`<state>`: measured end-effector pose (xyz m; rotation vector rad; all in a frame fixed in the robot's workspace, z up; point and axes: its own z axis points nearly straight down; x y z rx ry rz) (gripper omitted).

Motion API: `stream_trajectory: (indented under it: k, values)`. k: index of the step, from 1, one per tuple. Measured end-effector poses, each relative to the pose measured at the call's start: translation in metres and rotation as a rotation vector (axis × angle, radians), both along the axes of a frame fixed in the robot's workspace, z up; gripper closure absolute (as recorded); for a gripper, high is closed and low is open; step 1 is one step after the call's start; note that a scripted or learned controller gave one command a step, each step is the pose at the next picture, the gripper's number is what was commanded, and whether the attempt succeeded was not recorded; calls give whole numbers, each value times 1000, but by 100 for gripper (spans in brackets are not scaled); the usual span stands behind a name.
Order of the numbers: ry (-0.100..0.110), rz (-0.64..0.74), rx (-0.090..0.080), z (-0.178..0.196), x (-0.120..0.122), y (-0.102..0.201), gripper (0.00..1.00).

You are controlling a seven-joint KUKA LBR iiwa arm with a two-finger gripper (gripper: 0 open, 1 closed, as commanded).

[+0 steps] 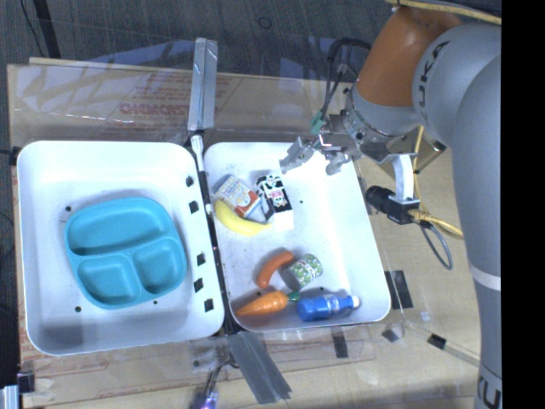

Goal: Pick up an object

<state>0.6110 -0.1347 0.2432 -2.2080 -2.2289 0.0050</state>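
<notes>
Two white bins point(51, 331) sat on a tan worktop point(426, 254). The divided tray point(125, 250) was sky blue, the banana point(240, 221) yellow, the carrot point(262, 304) orange, the bottle point(325, 305) blue with a white cap.

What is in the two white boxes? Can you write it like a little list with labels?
left bin: white shallow bin holding a blue plastic tray with three compartments
right bin: yellow banana, orange carrot, blue plastic bottle, small cartons
arm: grey, orange band, from the right
gripper: two-finger gripper above right bin's far edge, holding nothing
</notes>
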Motion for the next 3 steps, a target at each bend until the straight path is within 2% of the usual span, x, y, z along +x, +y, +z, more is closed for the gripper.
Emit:
stream_trajectory:
  k: [1,2,3]
  values:
    - [-18,38,-3,-143,33,11,0]
    - [-15,43,-2,-134,33,12,100]
    - [-4,-65,0,9,36,64,100]
